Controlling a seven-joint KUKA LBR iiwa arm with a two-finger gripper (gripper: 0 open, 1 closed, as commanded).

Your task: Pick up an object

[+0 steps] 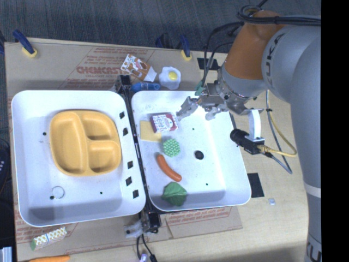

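Camera view: the gripper [199, 108] hangs over the right bin [229, 171] toward its twelve o'clock edge, fingers spread wide with nothing between them. At its nine o'clock lies a small red packet [163, 123] on a yellow card [148, 131]. A green ball [171, 147], sausage [169, 168] and leaf [174, 193] trail toward six o'clock. The left bin [27, 162] holds a yellow tray [85, 141].

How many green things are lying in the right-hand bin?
2: a dotted green ball mid-bin beside the orange sausage, and a leafy green piece near the front edge.
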